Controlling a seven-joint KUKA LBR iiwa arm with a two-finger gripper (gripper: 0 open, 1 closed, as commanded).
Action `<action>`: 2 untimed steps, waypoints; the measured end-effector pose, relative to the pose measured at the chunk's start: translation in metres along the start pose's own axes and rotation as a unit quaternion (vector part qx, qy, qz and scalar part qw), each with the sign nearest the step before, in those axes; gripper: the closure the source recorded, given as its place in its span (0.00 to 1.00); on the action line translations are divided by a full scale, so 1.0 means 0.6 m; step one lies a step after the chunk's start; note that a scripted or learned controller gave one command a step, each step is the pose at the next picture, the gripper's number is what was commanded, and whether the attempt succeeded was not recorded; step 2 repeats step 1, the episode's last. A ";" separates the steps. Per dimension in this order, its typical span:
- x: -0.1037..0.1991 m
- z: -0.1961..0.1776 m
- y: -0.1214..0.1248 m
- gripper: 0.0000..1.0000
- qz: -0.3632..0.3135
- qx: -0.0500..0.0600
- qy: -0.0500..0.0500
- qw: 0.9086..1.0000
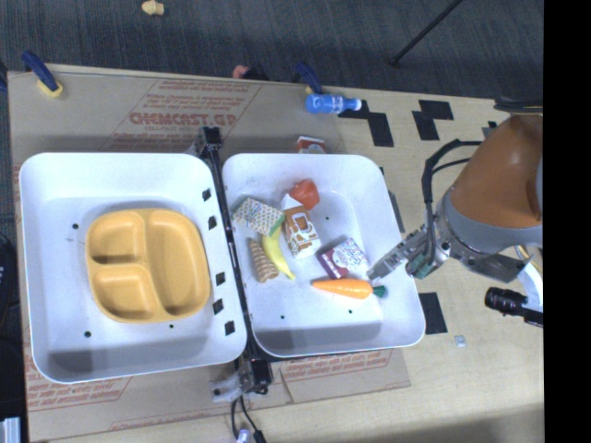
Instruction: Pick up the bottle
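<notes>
A small blue bottle [328, 104] with a pale cap lies on its side on the bench, beyond the far rim of the right bin [397, 212]. My gripper [399, 260] hangs low over that bin's right rim, far from the bottle and just right of an orange carrot [342, 289]. A red, rounded item [304, 193] sits in the bin's far part; what it is cannot be made out.
The right bin also holds a purple packet [342, 257], a small carton [299, 232], a banana [277, 257], a ridged cone [264, 263] and a checkered packet [256, 215]. A yellow divided tray [148, 264] lies in the left bin [37, 247]. Blue clamps [42, 73] grip the bench's far edge.
</notes>
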State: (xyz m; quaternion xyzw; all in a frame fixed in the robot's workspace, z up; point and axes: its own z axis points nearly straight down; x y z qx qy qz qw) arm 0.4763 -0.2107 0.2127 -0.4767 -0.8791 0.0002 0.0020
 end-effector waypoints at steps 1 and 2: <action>0.114 0.106 0.074 1.00 0.184 0.001 0.001 0.983; 0.114 0.106 0.074 1.00 0.184 0.001 0.001 0.983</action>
